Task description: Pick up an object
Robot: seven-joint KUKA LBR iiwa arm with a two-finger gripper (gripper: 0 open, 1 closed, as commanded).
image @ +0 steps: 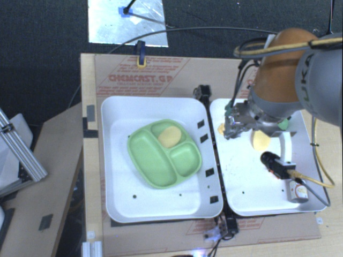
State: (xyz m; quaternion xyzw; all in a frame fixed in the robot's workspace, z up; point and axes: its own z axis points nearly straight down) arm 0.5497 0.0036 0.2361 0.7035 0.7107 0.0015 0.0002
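Hovering over right bin [252,197], pincer [231,128] near yellow obj [261,140]; can't tell its state.

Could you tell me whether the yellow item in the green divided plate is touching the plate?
Touching. The camera view shows the yellow item lying inside the green plate's upper compartment.

The floor [43,42] is covered with dark carpet. A shiny silver sheet [115,23] lies on it at the top, with a bit of blue tape [124,11]. The table [161,74] has a brown cardboard top with red print. An aluminium rail [21,151] stands at the left.
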